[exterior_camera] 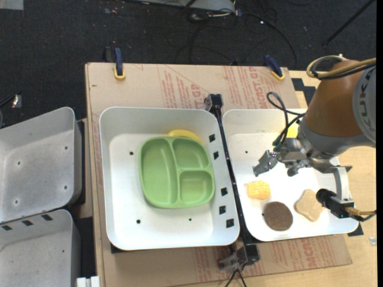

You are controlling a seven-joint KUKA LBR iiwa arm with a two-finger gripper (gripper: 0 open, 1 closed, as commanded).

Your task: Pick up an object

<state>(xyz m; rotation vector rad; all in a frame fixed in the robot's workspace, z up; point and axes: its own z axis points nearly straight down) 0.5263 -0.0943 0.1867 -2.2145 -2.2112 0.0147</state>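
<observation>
In the right bin (257, 124) lie a yellow corn piece (258, 189), a round brown patty (278, 215) and a tan toast-shaped piece (308, 205). My gripper (278, 162) hangs above the right bin, just up and right of the corn, with its fingers spread and nothing between them. The left bin (119, 130) holds a green divided plate (177, 172) with a yellow object (182, 134) peeking out from behind its far edge.
The arm (341, 109) comes in from the right over the right bin's far corner. A black divider (224, 160) runs between the bins. Two blue clamps (118, 64) hold the cardboard base. Spare white trays (36, 160) sit at left.
</observation>
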